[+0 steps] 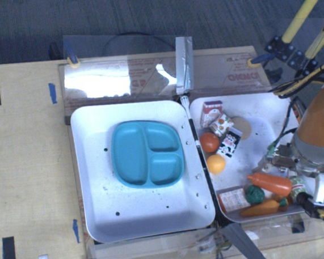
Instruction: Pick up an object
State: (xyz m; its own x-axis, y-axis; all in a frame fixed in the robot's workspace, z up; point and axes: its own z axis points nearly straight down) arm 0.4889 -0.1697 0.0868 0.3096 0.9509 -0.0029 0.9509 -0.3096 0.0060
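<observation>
My arm (321,128) reaches in from the right, its orange band sitting over the right bin's (251,106) far side; my tool (296,190) hangs low over that bin's near right corner, just beside the toy food heaped there; whether it is spread or pressed together I cannot tell, since the wrist hides the working end, and I see nothing plainly caught in it.

The things to pick lie in the right bin; an orange-red carrot-like piece (270,183) lies slantwise next to my tool, with a green piece (255,193) touching it below and a longer orange piece (262,207) along the bin's near edge; a clear packet with a red label (232,199) lies to their left; further up, along the bin's left wall, sit an orange ball (215,164), a red tomato-like ball (209,142), a small black-and-white carton (229,144), a red-and-white box (210,113) and what may be a tan disc (243,127), though it is blurred.

The left bin (91,161) holds a blue divided plate (147,153), lying flat near its middle; both bins rest on the tabletop (23,168).
</observation>
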